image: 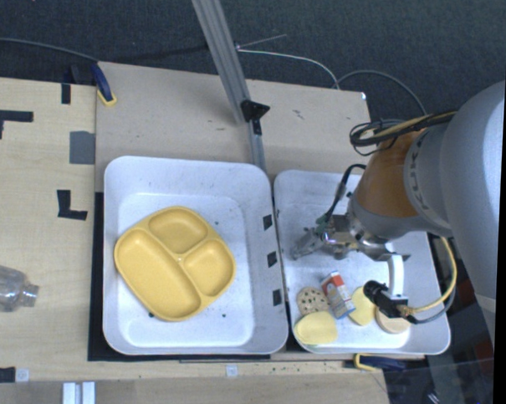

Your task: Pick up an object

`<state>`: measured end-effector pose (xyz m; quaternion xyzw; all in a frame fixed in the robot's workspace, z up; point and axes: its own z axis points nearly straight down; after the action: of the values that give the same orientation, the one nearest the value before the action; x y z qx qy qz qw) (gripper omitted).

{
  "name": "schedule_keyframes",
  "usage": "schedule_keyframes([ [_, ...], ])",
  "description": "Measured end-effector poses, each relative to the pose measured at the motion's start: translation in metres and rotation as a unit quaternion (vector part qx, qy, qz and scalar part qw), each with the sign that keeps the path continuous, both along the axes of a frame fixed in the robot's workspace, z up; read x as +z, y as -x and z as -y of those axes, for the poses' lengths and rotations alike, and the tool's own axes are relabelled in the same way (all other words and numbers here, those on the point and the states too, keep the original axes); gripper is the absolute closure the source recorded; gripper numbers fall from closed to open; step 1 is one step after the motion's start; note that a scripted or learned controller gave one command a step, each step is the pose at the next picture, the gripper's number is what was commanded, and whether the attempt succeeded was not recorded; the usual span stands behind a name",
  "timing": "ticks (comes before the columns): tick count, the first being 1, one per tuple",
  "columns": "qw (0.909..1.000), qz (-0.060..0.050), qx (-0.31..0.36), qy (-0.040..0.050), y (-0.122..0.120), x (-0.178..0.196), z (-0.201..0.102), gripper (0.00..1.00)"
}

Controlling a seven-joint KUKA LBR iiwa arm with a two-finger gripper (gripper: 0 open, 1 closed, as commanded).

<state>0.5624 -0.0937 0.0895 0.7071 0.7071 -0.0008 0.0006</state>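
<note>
Jaws apart over right bin (415,334) (toy foods (317,328)).

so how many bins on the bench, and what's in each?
2. The left bin holds a yellow divided plate. The right bin holds a cookie and other small items along its near edge, with the gripper over it; the arm may hide more.

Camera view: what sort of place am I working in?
Likely a robotics lab bench: two shallow white bins side by side, toy-like food pieces, a yellow divided plastic plate, black tape marks.
</note>
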Motion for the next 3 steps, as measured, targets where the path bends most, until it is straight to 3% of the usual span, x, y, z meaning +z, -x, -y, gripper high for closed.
schedule_keyframes([
  [1, 1.0, 0.001, 0.0, 0.0001, 0.033, 0.0, -0.003, 0.0],
  [2, 1.0, -0.002, -0.001, 0.0, -0.004, 0.07, -0.082, 0.0],
  [3, 0.9999, -0.004, 0.006, -0.0089, -0.005, 0.08, -0.094, 1.0],
])
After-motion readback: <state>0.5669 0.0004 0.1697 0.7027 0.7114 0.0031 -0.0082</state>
